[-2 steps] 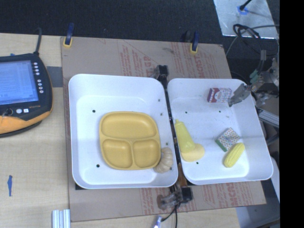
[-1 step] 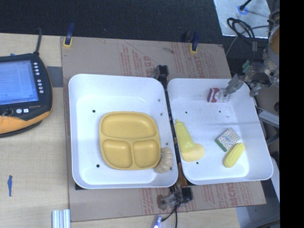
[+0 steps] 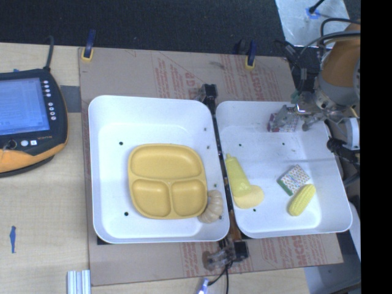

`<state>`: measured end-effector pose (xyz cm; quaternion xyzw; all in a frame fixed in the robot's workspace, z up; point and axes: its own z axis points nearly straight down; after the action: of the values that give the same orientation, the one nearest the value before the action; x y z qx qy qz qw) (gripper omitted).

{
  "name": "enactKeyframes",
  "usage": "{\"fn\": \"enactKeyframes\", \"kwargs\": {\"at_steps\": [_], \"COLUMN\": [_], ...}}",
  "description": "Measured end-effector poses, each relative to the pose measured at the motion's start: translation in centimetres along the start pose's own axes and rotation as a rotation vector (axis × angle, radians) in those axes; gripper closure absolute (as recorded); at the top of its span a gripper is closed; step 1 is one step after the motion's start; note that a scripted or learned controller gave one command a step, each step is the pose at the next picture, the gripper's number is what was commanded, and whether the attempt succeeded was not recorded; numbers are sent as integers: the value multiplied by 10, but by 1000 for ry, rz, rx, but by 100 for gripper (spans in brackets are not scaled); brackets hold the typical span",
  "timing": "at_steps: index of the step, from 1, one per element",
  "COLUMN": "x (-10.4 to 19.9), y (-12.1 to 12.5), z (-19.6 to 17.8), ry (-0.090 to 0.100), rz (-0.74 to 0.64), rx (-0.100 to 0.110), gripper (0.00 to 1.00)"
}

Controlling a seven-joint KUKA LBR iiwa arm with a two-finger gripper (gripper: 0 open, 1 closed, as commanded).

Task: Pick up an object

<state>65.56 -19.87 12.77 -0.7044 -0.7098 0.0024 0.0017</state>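
Hovering at the upper right of the frame, the gripper (image 3: 283,120), whose opening I cannot tell, should descend squarely over the corn cob (image 3: 301,199) below before clamping.

At the upper right of the frame, the arm (image 3: 339,72) showed a rounded orange band above a pale grey, glossy wrist section. Black cables looped over and around it, one arcing above the orange part and others trailing down the right side near a white rounded housing. Below the wrist sat a cluster of dark and metallic fittings with small silvery brackets. The gripper (image 3: 283,121) was a small, boxy assembly of grey metal and translucent parts with a faint pinkish tint, its details too small and blurred to make out further.
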Motion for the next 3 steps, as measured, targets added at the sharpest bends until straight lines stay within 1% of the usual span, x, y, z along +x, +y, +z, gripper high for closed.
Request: {"fn": "enactKeyframes", "kwargs": {"at_steps": [1, 2, 3], "x": [76, 94, 47], "y": [1, 1, -2], "z": [13, 36, 35], "ry": [0, -1, 0], "rz": [1, 0, 6], "rx": [-1, 1, -5], "gripper": [0, 0, 0]}}
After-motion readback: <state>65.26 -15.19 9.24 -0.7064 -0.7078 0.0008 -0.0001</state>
